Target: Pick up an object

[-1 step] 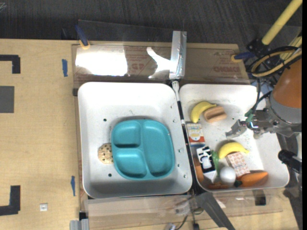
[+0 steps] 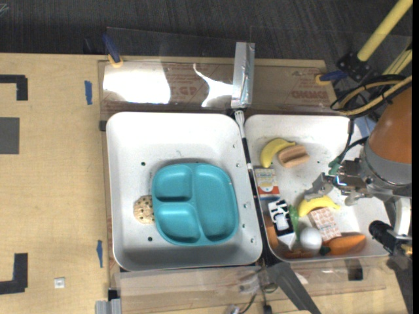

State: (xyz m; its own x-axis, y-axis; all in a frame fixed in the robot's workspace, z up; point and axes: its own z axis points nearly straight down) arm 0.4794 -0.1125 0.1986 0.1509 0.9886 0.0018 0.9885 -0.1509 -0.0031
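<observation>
My gripper [image 2: 337, 185] reaches in from the right over the right bin [image 2: 327, 126], just above a yellow banana [image 2: 317, 205]. Beside that banana lie a red-and-white packet [image 2: 325, 224], an orange carrot [image 2: 346, 243] and a white ball [image 2: 309, 240]. A second banana [image 2: 273, 150] and a tan bun [image 2: 294, 156] rest farther back in the same bin. A small orange-and-white carton [image 2: 266, 180] and a black-and-white item [image 2: 280, 216] sit along the bin's left wall. The view does not show anything held by the gripper.
The left bin [image 2: 127, 175] holds a teal divided plate [image 2: 194, 203] with a round cookie [image 2: 143, 209] at its left. The grey arm with its orange band [image 2: 395, 136] stands over the right bin's right edge. Yellow and black cables [image 2: 366, 87] lie behind it.
</observation>
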